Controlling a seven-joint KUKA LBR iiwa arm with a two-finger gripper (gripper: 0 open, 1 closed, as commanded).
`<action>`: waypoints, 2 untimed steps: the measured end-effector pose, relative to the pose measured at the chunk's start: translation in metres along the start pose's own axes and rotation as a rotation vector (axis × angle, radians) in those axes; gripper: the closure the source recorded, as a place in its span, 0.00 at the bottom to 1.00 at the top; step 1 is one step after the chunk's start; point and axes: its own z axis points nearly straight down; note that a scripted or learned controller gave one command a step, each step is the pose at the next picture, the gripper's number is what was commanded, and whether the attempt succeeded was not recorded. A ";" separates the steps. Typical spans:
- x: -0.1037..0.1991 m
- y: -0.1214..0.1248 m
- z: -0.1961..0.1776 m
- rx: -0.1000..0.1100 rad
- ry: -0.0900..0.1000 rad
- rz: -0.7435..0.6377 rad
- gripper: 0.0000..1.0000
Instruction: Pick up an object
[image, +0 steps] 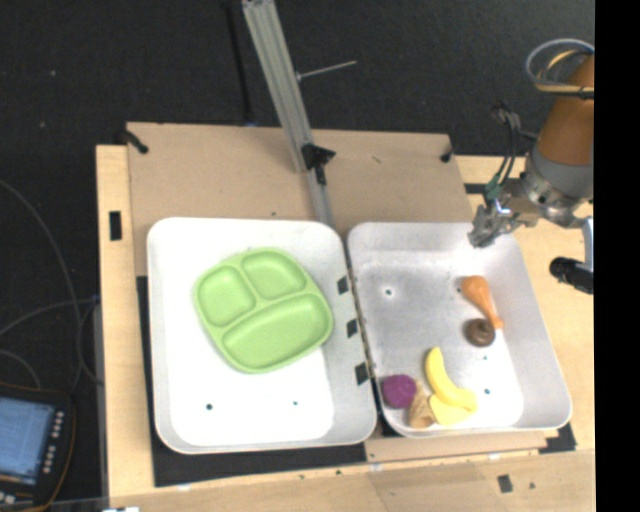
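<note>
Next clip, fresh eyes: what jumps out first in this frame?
The bright green divided plate lying in the left bin stands out most. Then the small cluster in the right bin: a yellow banana and a purple piece near the front edge, with an orange carrot-like piece further back. The gripper hangs over the right bin's far corner.

Two white bins sit on a tan bench. The left one carries a lime-green divided plate; the right one a yellow banana, purple ball, orange carrot and brown lump.
</note>
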 end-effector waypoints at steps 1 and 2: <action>-0.001 0.001 -0.013 0.005 0.002 -0.002 1.00; 0.044 -0.014 -0.008 0.008 0.003 -0.005 1.00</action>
